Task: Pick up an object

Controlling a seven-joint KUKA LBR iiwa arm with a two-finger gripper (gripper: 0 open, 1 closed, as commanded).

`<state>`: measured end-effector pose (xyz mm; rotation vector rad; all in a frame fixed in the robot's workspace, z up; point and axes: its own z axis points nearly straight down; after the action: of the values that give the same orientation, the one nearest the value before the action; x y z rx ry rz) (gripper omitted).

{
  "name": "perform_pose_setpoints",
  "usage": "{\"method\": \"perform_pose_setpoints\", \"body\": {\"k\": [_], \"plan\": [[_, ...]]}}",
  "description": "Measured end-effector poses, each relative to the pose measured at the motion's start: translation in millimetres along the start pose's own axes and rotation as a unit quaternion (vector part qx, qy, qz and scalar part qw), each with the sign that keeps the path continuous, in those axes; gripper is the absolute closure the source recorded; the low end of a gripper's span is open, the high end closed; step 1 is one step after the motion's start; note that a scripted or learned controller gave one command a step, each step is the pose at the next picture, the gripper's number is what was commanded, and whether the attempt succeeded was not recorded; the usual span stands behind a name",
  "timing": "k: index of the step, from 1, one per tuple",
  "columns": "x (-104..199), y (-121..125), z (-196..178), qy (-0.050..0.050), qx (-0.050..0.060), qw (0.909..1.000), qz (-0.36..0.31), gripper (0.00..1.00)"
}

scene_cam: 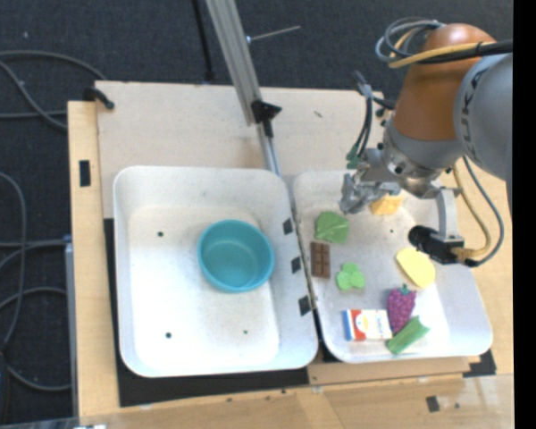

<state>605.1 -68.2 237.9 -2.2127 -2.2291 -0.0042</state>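
Nearest the right bin's (482,333) front edge lie a green pod (407,336), a red-white carton (367,324) and purple grapes (401,304). Gripper (362,192) hovers at the far-left corner beside an orange piece (389,206); its state I cannot tell.

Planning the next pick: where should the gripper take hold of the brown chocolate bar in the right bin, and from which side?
Probably straight from above, closing across the narrow width of the brown chocolate bar at mid-length. It lies flat with its long axis running roughly up-down in the view, so its long edges offer parallel faces. The left finger has little room: the bar sits close to the right bin's left wall. The green leaf lies just above it.
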Motion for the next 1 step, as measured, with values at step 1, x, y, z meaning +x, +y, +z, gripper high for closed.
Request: {"method": "perform_pose_setpoints", "body": {"k": [1], "plan": [[54.5, -10.6, -11.2, 0.000, 0.000, 1.0000, -0.001, 1.00]]}}
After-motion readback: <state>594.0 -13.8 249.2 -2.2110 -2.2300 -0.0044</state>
